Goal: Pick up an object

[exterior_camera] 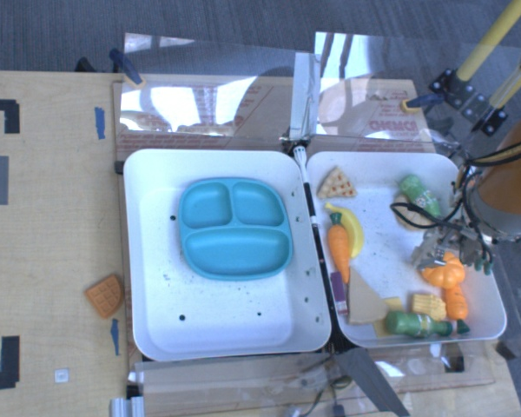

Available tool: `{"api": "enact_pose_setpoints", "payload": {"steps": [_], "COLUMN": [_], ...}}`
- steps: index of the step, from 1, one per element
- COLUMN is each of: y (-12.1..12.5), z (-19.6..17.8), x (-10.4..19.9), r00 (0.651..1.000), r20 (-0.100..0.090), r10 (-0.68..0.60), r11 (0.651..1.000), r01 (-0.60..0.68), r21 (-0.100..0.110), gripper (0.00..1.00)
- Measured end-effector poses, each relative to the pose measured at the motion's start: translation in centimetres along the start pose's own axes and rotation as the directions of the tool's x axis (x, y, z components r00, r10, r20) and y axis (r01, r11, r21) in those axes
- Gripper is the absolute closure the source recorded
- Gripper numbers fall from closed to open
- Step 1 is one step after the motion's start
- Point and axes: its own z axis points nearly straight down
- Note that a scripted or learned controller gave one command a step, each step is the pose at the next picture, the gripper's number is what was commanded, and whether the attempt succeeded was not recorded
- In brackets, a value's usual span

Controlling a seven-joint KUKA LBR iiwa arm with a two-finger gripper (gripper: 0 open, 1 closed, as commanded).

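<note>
The hand (441, 254) is low in the right bin (378, 207), at its right side. I cannot tell if it is spread or pinching; wires hide it. An orange toy (443, 275) sits right under it, touching, at 6 o'clock. A toy carrot (456, 304) lies past that, pointing to 6. A green toy (419, 193) is up at 11. The arm (508, 189) is cut off at the edge.

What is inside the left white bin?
A blue divided plate lies in the left bin, with a few small dark specks around it. Whatever is beneath the plate is covered.
</note>
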Motion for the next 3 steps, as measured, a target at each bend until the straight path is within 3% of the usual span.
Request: {"api": "enact_pose_setpoints", "payload": {"steps": [1, 2, 3], "y": [6.7, 6.6, 13.0], "z": [1.1, 1.2, 1.5], "x": [3.2, 3.2, -3.5], "r00": [0.962, 0.962, 0.992], "r20": [-0.012, -0.014, -0.014], "r10": [-0.272, -0.272, -0.125], "r11": [0.962, 0.962, 0.992], "r01": [0.272, 0.272, 0.125], "r21": [-0.006, -0.006, -0.005], "gripper": [1.0, 0.0, 0.0]}}
